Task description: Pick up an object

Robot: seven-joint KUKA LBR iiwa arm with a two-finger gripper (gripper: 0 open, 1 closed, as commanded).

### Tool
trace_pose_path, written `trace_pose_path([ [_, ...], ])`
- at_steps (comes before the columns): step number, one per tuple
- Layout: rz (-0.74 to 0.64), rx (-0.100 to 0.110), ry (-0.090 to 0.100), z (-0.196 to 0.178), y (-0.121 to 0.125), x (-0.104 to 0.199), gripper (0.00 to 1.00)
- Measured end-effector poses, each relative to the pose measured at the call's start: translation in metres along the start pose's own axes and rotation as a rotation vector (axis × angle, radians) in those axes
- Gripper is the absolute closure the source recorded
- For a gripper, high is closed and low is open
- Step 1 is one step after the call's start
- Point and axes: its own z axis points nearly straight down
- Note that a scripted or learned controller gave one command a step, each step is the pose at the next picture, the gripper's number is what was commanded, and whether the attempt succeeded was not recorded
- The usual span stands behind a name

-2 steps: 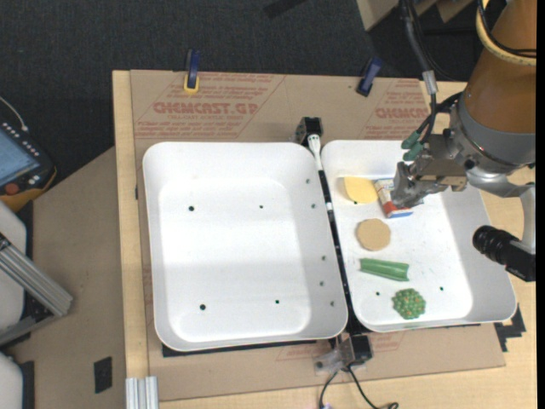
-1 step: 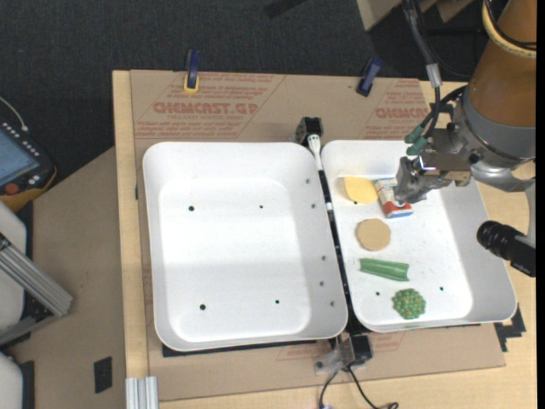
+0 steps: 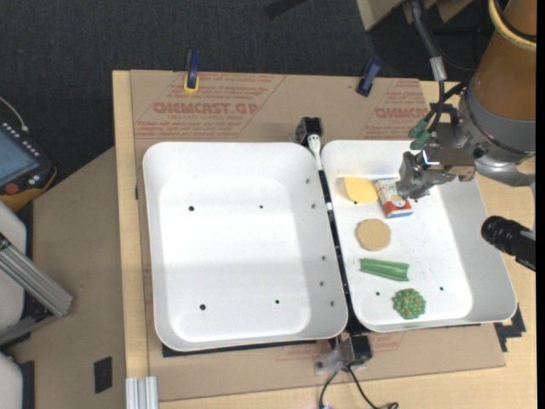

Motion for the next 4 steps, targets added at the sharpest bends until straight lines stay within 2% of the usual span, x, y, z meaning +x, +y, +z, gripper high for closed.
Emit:
trace_pose_path([
  [3,-0.002,-0.008,-0.003,-0.031,0.002,0.0,1.0],
  [4,0.009,0.024,0.004,0.084,-0.006,-0.025,1.0],
])
